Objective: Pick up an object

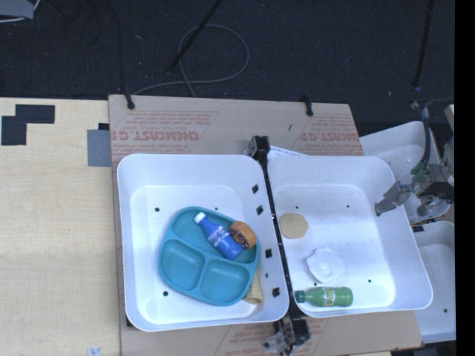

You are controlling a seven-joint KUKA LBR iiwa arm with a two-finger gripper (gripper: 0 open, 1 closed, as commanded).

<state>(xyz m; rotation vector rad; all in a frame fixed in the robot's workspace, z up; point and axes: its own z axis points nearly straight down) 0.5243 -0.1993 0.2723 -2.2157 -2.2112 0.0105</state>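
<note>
Bins are sitting side by side on a cardboard sheet (223, 128) over the bench, 2 of them, both shallow and white. The left bin (141, 199) is holding a blue divided tray (189, 269), tilted so that its 3 compartments are facing up. A small blue bottle with a white cap (217, 233) is lying in the tray's upper compartment, and a round brown and orange item (243, 234) is touching the bottle's right side. A tan edge is poking out from under the tray's lower right corner, too small to identify.

The right bin (371, 191) is holding 3 things well apart from the arm. A flat tan disc (294, 225) is lying near the bin's left wall. A white crumpled-looking piece (324, 264) is resting nearer the middle, below and right of the disc. A green bottle (324, 297) is lying on its side along the bin's near wall, cap pointing left.

The gripper (389, 200) is hovering at the right bin's right rim, reaching in from the right, with nothing between its fingers. How wide the jaws are standing is something I cannot tell at this size.
</note>
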